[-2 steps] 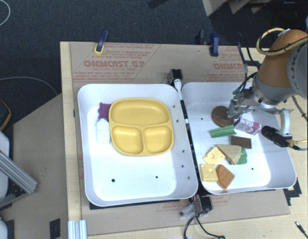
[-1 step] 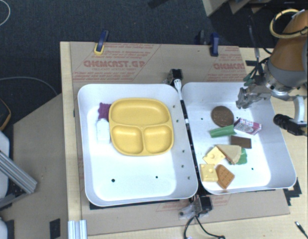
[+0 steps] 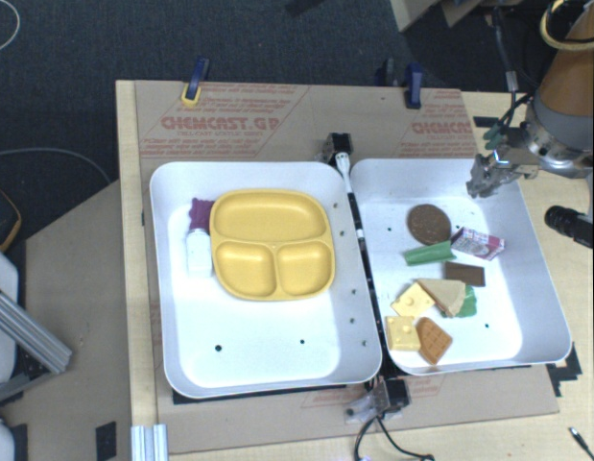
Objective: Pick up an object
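Your claw (image 3: 484,182) hangs over the far right corner of the right bin (image 3: 536,286); you cannot tell from this view how it is set, and nothing shows in it; the objects lie apart from it, nearer the bin's middle: a brown round disc (image 3: 429,223), a green stick (image 3: 429,254) just beside it, a pink-and-white packet (image 3: 478,244), a dark brown block (image 3: 464,274), and a cluster of yellow cheese pieces (image 3: 409,317) with a tan cracker (image 3: 434,340) toward the near edge; the left bin (image 3: 181,334) holds a yellow divided tray (image 3: 273,242), with a white bottle (image 3: 198,252) touching its left side.
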Controlling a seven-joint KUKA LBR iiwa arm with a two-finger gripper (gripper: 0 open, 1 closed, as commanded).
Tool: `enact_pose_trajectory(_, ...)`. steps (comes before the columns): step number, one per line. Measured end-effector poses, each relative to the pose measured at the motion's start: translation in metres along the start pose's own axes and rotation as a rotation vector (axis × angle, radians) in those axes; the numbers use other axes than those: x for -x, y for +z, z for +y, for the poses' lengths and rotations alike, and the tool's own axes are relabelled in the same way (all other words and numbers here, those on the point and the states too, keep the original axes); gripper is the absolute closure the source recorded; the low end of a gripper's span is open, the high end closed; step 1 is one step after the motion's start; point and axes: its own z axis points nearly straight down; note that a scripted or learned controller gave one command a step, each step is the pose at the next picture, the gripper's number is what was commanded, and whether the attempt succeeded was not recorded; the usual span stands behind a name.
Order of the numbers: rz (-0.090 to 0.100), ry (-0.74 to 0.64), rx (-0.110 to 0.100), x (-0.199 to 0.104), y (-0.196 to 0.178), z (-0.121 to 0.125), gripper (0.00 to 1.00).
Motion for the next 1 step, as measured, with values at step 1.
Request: enact_pose_trajectory(1,0.001,0.0,-0.003,0.0001,-0.0101,0.0009,1.0)
